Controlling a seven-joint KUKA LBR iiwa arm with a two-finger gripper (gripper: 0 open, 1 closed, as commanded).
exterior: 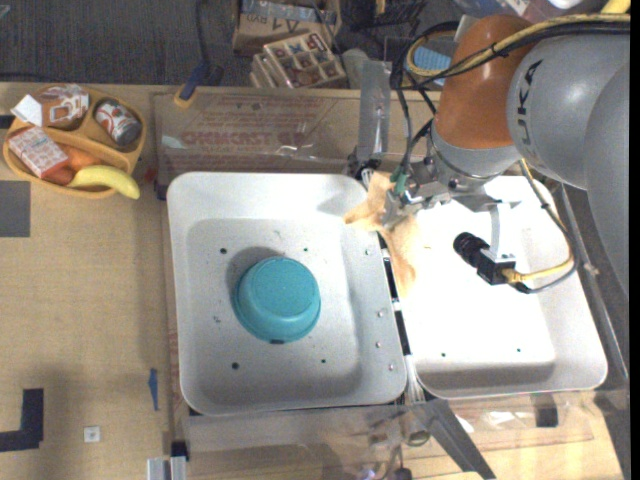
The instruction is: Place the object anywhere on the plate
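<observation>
Cloth-like and tan, the object (392, 226) hangs in the upper middle of the frame, right over the seam where the left bin (190, 218) meets the right bin (560, 358). Its top is bunched up at the gripper (403, 194), which sits under the orange-banded wrist of the arm (560, 88) coming in from the upper right. The crumpled upper edge of the fabric appears pinched at the fingertips, with the rest trailing down and to the right toward the bins' shared rim, so I read the claw as closed on the cloth, though the fingers themselves are small and partly hidden by cables. The plate (278, 298), a teal round dish, lies in the middle of the left bin, below and to the left of the cloth and well apart from it; nothing rests on it. By my judgement the pickup part is done and the carry is partway: the cloth is lifted but still at the bin divider, not above the dish. What remains is moving it down-left over the teal dish and letting go so it lands on the dish. A loose drape could snag the rim between bins.
</observation>
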